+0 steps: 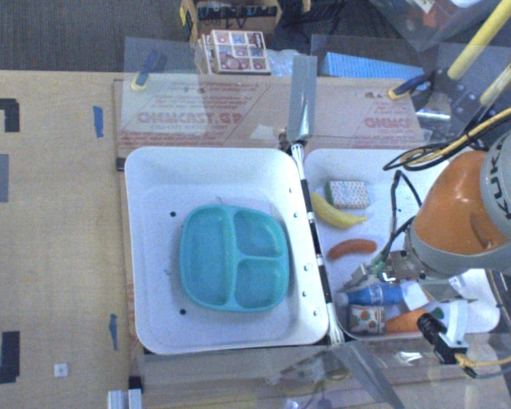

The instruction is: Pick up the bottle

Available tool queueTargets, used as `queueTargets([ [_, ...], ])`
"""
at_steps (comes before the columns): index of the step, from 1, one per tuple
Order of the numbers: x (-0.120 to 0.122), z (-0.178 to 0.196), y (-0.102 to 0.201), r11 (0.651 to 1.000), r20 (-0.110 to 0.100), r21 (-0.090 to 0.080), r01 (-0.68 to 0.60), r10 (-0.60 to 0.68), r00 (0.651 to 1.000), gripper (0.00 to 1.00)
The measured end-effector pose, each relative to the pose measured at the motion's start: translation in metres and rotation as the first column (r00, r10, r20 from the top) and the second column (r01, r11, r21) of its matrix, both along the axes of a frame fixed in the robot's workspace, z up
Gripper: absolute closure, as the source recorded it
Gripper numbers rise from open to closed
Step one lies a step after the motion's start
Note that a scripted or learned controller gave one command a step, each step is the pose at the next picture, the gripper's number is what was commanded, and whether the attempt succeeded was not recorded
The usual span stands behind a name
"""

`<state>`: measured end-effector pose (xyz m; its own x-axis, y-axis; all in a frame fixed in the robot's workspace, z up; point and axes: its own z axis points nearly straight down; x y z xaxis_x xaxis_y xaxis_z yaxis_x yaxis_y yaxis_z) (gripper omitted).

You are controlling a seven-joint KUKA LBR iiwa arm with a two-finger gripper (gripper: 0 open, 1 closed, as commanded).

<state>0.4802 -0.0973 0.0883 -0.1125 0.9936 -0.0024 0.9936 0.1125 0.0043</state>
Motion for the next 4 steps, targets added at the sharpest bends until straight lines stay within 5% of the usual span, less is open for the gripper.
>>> queueTargets([
  [1, 0.002, 0.011, 0.0, 1.0, 0.007, 0.001, 0.002, -0.002, 1.0, 1.0],
  [2, 0.002, 0.011, 0.0, 1.0, 0.007, 0.001, 0.002, -0.002, 1.0, 0.0],
  [3, 0.001, 0.0, -0.005, 0.997, 0.0, 0.005, -0.071, 0.071, 0.997, 0.0],
  [4, 0.003, 0.011, -0.007, 0.998, 0.008, 0.003, -0.068, 0.068, 0.998, 1.0],
])
